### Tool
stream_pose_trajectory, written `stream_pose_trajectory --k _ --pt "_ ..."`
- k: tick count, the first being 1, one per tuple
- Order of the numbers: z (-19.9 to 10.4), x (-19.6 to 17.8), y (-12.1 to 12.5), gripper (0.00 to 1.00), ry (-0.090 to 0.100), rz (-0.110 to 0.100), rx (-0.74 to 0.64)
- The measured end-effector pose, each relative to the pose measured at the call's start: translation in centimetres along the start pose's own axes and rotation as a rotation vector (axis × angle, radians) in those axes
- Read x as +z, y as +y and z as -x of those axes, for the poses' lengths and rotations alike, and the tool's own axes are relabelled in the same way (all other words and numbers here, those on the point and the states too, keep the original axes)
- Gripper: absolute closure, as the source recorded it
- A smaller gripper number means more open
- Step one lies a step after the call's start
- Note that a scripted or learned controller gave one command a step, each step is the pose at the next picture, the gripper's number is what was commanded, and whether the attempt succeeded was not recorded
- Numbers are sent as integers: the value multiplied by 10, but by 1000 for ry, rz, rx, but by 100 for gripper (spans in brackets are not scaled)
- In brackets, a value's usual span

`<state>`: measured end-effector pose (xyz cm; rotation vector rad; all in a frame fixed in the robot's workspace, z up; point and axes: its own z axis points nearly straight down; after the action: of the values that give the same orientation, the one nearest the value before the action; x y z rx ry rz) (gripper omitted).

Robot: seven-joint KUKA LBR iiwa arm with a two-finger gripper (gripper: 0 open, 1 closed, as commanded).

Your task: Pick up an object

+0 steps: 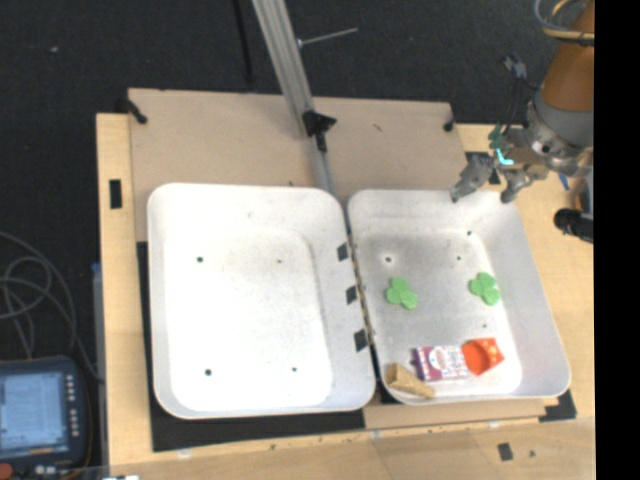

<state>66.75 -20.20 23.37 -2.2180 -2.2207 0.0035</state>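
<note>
My gripper [487,185] hangs over the far right corner of the right bin [530,268], its two fingers spread apart with nothing between them. Well below it, near the bin's front edge, lie a purple and white carton [438,362], a red-orange object [483,355] touching the carton's right end, and a tan piece [408,379] at the front left. Two green clover-shaped pieces lie mid-bin: one [401,293] toward the left, one [485,287] toward the right. All objects are apart from the gripper.
The left bin [240,298] sits beside the right one, joined by dark clips along the seam. A slanted metal pole [290,68] rises behind the bins. A screen device [35,408] sits at the lower left, off the bench.
</note>
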Motion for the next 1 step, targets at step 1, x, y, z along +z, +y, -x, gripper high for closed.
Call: stream_pose_trajectory --k 1 --pt "0 -4 1 0 -4 4 -3"
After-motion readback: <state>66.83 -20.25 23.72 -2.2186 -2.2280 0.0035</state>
